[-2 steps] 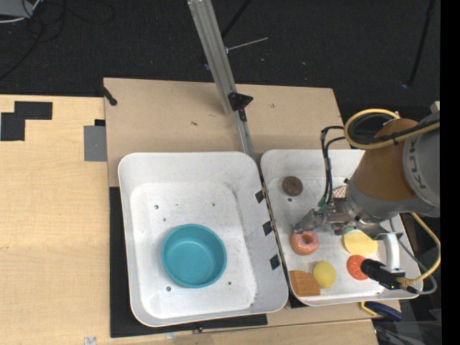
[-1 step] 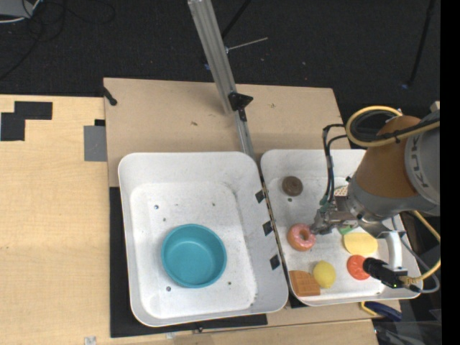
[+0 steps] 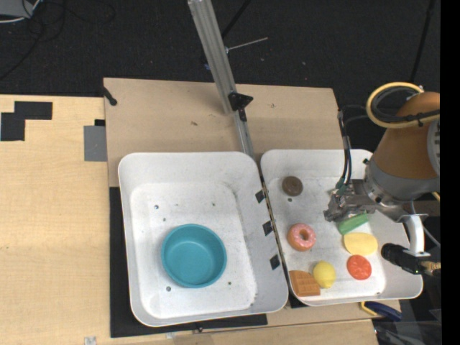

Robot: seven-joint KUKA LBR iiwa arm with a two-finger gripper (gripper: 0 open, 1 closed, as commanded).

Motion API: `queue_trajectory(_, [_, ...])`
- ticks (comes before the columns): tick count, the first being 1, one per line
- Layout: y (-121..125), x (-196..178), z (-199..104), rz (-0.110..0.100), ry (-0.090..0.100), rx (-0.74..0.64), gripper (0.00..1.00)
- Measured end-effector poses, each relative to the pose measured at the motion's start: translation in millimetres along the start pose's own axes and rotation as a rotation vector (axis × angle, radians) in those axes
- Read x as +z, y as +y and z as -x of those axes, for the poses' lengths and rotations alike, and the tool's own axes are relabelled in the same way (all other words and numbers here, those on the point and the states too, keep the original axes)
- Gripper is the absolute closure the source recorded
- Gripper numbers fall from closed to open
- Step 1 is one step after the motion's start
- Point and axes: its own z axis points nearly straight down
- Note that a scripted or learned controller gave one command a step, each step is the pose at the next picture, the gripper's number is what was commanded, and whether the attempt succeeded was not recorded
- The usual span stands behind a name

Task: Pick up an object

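Objects for picking lay scattered in the right bin [image 3: 280, 165], and my pincer [image 3: 343, 208] hung low over them at that bin's right side, my grey arm [image 3: 402, 157] reaching in from the right with its orange band above the wrist. How wide the pincer stood, and whether it had hold of anything, I could not tell; the wrist hid the tips. Right below the pincer and touching it in the view was a green piece [image 3: 353, 224], partly covered, with a yellow lump [image 3: 361, 244] just beside it toward the near edge. Near that sat a red ball [image 3: 359, 267], a lemon [image 3: 324, 274] and a brown waffle-like square [image 3: 305, 284] at the near rim. A pink-frosted doughnut [image 3: 302, 236] lay in the middle of the bin, and a round brown item [image 3: 292, 186] sat well apart toward the far side. In the left bin [image 3: 144, 171], a teal bowl [image 3: 193, 255] stood upright.
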Motion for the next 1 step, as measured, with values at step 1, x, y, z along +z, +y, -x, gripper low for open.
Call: queue_trajectory(1, [0.7, -37.3, 0.4, -0.002, 0.000, 0.000, 1.00])
